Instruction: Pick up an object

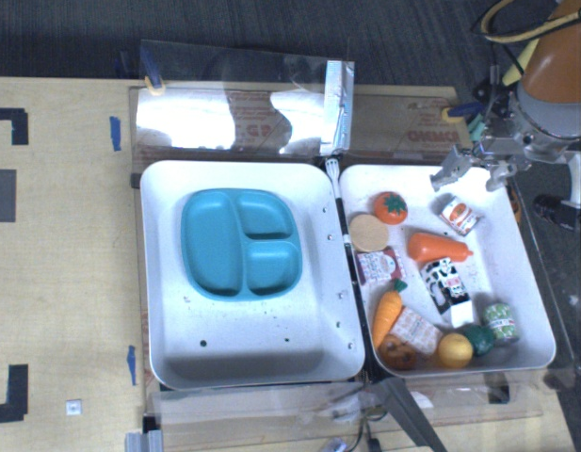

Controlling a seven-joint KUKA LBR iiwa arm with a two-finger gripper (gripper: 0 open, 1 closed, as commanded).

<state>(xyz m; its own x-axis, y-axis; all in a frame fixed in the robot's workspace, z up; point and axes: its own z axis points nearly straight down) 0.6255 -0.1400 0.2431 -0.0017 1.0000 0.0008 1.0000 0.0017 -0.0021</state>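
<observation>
Grey pincer (pixel 473 165) hovered released at the right bin's (pixel 538 295) two o'clock corner, above a small can (pixel 459 216); crowded toys risked a glancing miss.

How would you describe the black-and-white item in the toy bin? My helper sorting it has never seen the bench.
Look in the right bin, the one crowded with toy food. Near its middle, just below the larger orange carrot, lies the cow-patterned carton. It alone has black-and-white patches.

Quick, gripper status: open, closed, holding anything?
Gripper: jaws open, holding nothing, above the right bin's far edge.
</observation>
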